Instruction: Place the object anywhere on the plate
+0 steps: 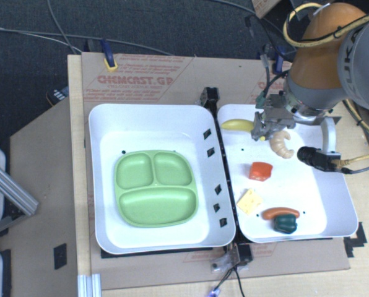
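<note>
one arm (324, 54) is reaching over your right bin (333, 212), gripper (263, 129) low by the banana (236, 125).
you're looking at one green three-section plate (155, 187) sitting in the left bin (104, 166); five items are lying in the right bin: banana, croissant (282, 144), red piece (260, 171), cheese wedge (249, 201), carrot-and-green piece (282, 218).

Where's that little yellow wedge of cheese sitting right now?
The cheese wedge lies in the right bin, near its left wall, just below the red piece and left of the carrot-like toy.
</note>
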Controlling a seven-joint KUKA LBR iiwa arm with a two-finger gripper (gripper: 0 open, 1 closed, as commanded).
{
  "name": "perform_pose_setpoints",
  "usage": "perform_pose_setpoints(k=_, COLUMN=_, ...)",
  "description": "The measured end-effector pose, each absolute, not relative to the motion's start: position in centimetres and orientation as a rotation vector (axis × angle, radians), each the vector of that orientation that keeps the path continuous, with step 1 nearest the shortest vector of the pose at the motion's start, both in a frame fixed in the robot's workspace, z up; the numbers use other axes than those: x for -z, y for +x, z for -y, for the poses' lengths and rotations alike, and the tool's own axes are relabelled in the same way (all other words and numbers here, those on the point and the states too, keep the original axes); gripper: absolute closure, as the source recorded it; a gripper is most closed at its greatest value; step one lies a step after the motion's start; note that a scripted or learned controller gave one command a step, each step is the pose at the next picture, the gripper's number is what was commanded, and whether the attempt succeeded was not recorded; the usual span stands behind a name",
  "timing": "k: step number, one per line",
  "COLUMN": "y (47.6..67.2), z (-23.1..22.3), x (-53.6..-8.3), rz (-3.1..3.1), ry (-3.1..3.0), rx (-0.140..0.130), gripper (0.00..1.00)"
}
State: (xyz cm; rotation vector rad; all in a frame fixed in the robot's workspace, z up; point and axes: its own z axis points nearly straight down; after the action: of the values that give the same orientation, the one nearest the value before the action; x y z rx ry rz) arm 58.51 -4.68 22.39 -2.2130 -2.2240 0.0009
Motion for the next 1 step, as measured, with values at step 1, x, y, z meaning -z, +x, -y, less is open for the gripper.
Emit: perform_pose_setpoints(k=1, y=58.51, z=-0.83, x=-23.53, rz=2.228, ry=-2.213, rx=0.005, gripper=1.00)
